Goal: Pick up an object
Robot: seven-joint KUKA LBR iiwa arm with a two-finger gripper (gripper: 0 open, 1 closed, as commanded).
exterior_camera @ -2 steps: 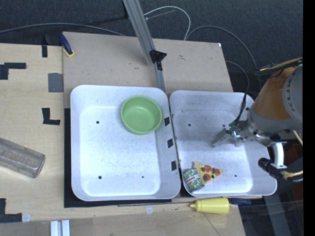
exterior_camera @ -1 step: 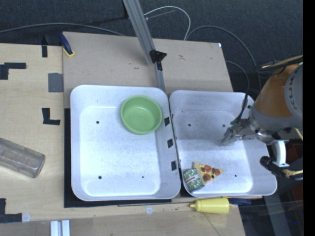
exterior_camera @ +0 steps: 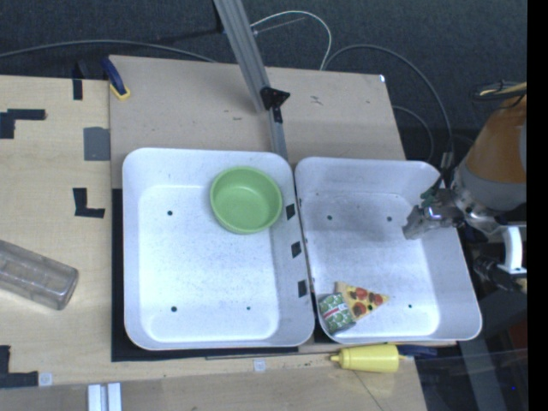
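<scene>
Landmark: right bin [exterior_camera: 377,187]. Left bin [exterior_camera: 141,229] butts against its left wall. Arm [exterior_camera: 501,157] comes in over the right bin's right rim. Clear plastic tube [exterior_camera: 34,274] lies on the bench far left of it, past the left bin. Green bowl [exterior_camera: 247,199] sits in the left bin, just left of the shared wall. Yellow bottle [exterior_camera: 371,358] lies on the bench just below the right bin's front rim. Pizza slice toy [exterior_camera: 363,299] and green packet [exterior_camera: 336,312] lie touching in its front-left corner. Gripper [exterior_camera: 419,223] sits at the right bin's right side, above the floor, well apart from both; whether the claw is open, and whether it grips anything, cannot tell.
</scene>
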